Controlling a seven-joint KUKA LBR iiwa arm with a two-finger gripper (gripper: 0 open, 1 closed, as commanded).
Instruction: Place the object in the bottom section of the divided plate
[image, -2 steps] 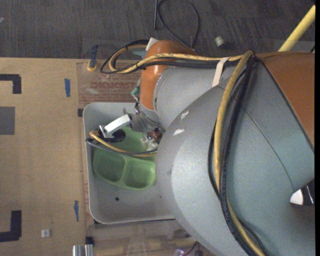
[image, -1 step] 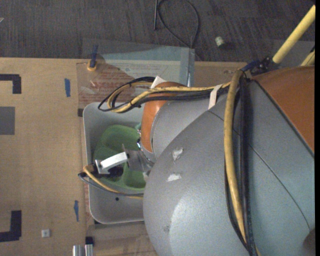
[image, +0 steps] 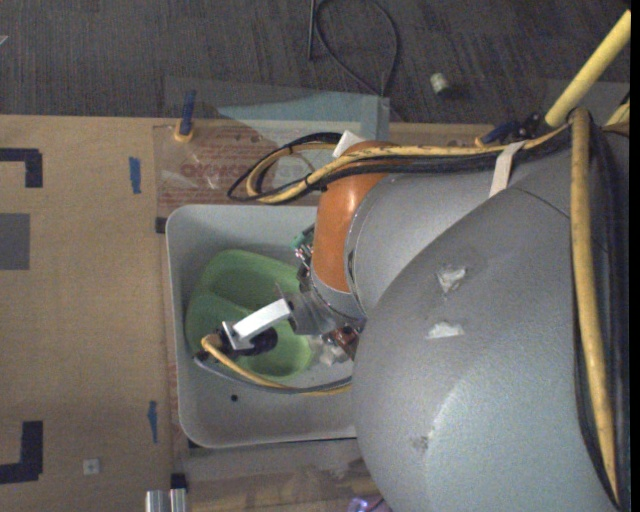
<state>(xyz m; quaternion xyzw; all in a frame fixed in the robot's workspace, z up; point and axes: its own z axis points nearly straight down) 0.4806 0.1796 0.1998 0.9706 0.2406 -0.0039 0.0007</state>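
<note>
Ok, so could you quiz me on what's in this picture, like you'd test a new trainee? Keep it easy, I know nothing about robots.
1. True or false: the plate lying in the white bin is red.
2. Pick one: what colour is the band above the wrist of the arm? A) blue B) orange C) black
3. Fill the gap: the arm reaches over the bin from the picture's ____ side.

Key
1. False, the plate is green.
2. B, orange.
3. Right.
</note>
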